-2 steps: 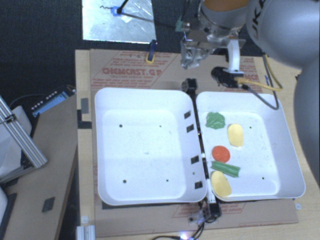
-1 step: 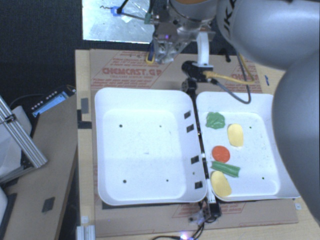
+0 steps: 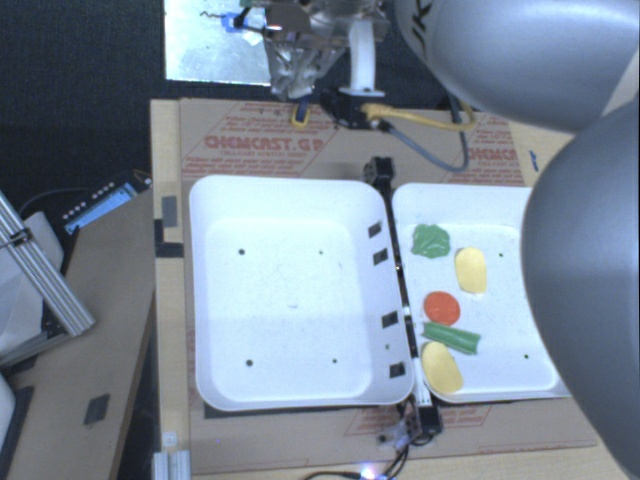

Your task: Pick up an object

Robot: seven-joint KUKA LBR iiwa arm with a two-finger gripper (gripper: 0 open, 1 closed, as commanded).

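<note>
The tool (image 3: 298,80) hangs above the far edge of the worktop (image 3: 260,138), over the brown board behind the left bin (image 3: 290,293). Its fingers point down and come narrow together at the tips, and nothing is seen between them. The grey arm (image 3: 520,38) passes across the top right corner and covers the right side of the right bin (image 3: 500,218).

The objects all lie in the right bin, in its left part, close to the wall that it shares with the left bin. A green leafy piece (image 3: 431,240) is nearest to the far edge. Just beside it, toward the near edge, lies a pale yellow piece (image 3: 471,270). Then comes a round orange-red piece (image 3: 442,308), and a long green piece (image 3: 452,337) touches it from the near side. A second yellow piece (image 3: 441,367) lies at the near left corner of this bin, touching the long green piece.
</note>
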